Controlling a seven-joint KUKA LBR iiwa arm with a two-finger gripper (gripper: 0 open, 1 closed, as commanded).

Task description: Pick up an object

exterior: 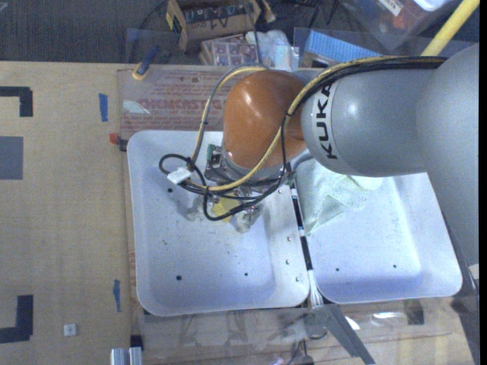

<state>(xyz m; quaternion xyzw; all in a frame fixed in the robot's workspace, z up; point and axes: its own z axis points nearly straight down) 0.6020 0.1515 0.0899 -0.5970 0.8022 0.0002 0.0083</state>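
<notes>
My gripper hangs low over the left white bin, under the orange wrist band. Its two grey fingers stand apart, so it is open. A small yellow object lies on the bin floor between them; whether the fingers touch it I cannot tell. Black and yellow cables loop around the wrist and hide part of the gripper body.
A pale crumpled, translucent item lies at the back left of the right bin, partly under the grey arm. The wooden bench spreads to the left. Boxes and clutter stand behind the bins.
</notes>
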